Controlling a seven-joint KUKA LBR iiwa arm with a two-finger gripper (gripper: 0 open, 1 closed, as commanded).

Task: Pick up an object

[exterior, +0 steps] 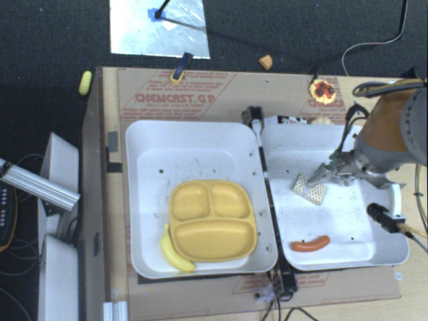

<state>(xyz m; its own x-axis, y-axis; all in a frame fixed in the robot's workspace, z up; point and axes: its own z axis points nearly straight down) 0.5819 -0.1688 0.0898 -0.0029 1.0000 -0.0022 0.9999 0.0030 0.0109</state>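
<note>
Patterned packet in right bin, end effector touching it, grip state unclear, sausage nearby.

We read red "CHEMCAST GP" print on brown board beyond left bin; smaller print there illegible.
</note>
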